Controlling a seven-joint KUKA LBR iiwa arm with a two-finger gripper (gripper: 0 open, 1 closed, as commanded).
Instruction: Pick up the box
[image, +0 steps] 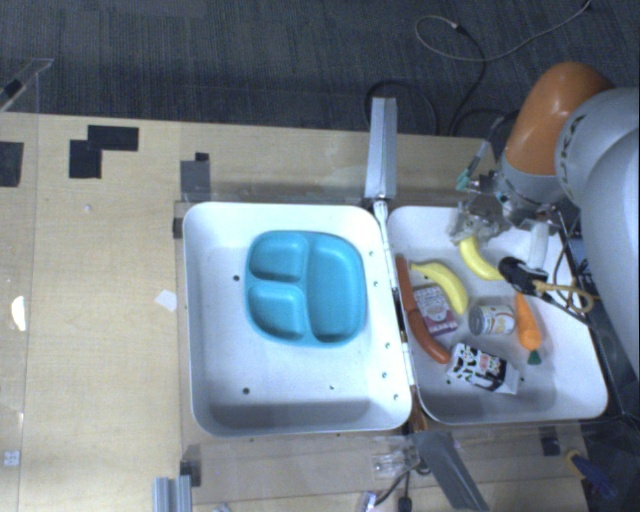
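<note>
— Where was the gripper (478, 222)?
— Low in the right bin's (590, 395) far corner, just above a banana (478, 260). Whether it was open or closed, I couldn't tell.
— And the box (481, 368)?
— Flat near that bin's front wall, well apart from it, beside a can (492, 321) and a carrot (527, 322).
</note>
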